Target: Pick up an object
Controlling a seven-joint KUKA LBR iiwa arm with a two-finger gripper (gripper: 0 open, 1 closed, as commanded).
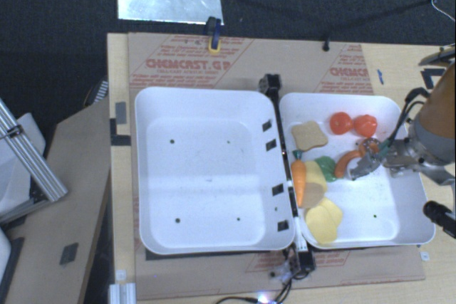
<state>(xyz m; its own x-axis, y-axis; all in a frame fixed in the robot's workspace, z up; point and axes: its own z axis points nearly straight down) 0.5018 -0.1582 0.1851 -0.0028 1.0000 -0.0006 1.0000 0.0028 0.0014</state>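
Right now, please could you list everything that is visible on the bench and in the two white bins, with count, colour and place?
shallow white plastic bins: 2, white, side by side on the bench
round red toy tomatoes: 2, red-orange, far end of the right bin
tan toy bread slice: 1, beige, right bin, near the divider
orange toy carrot: 1, orange, right bin, along the divider
green toy vegetable: 1, green, middle of the right bin
curved orange toy piece: 1, orange, beside the gripper
pale yellow round toy pieces: about 3, yellow, near end of the right bin
blue and yellow clamp: 1, far edge of the bench
gripper: 1, grey, over the right bin
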